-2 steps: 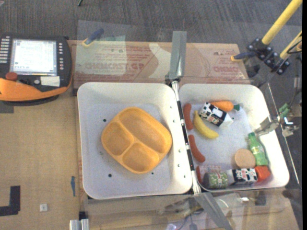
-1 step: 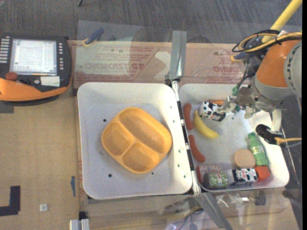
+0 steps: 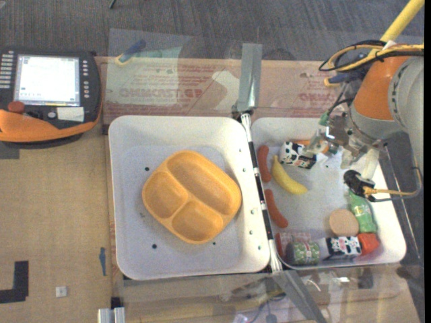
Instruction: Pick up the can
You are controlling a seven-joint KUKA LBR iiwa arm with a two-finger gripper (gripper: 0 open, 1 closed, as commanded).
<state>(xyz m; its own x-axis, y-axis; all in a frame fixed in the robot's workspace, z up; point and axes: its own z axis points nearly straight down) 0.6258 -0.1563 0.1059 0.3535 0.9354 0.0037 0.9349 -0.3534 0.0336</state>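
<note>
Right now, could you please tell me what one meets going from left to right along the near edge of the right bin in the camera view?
Red packet → green can → black-and-white carton → red item at the bin's near right corner.

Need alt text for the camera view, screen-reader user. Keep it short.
A grey and orange robot arm reaches from the right over the right white bin, which holds a banana, two red sausages, a cow-print carton and a green can lying at its near edge. The left white bin holds an orange divided tray.
</note>
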